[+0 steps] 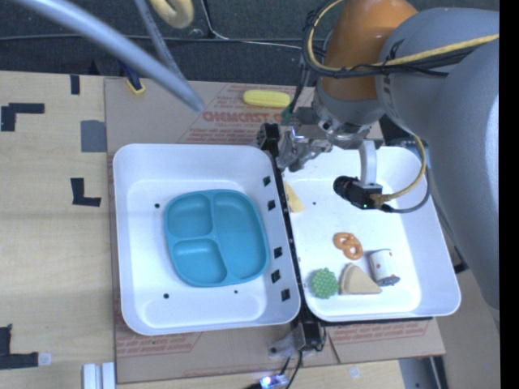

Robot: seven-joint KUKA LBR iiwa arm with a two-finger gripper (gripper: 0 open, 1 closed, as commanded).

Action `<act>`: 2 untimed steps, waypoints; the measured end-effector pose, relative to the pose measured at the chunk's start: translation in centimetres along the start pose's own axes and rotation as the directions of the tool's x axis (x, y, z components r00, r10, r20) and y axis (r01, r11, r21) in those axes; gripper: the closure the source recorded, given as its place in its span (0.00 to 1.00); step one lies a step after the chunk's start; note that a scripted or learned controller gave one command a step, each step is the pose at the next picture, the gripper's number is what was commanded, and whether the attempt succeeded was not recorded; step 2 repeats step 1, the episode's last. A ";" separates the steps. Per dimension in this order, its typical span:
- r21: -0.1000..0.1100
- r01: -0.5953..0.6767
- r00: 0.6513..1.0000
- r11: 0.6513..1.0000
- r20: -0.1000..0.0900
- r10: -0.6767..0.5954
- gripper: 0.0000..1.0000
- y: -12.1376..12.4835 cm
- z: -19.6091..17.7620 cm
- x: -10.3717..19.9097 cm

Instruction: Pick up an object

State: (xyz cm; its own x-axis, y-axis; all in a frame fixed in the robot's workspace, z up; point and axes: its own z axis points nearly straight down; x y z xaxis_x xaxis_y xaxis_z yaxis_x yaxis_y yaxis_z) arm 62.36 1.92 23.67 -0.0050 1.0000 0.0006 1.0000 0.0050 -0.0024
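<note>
My gripper (285,151) hangs over the far left corner of the right bin (422,217), by the divider between the two bins. Just below it a small pale yellow piece (293,200) lies on the bin floor, apart from the gripper. Nearer the front of the same bin lie a pretzel (347,245), a green bumpy ball (323,283), a tan wedge (358,282) and a small white cylinder (381,263). I see nothing between the fingers.
The left bin (138,177) holds a blue divided plate (216,238). A yellow object (266,98) lies on the cardboard behind the bins. A black part on a cable (361,191) hangs from the arm over the right bin.
</note>
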 end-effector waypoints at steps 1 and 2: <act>-0.001 0.002 1.000 1.000 -0.001 -0.002 1.00 -0.5 -0.1 6.2; -0.001 0.002 1.000 1.000 -0.001 -0.002 1.00 -0.5 -0.1 6.2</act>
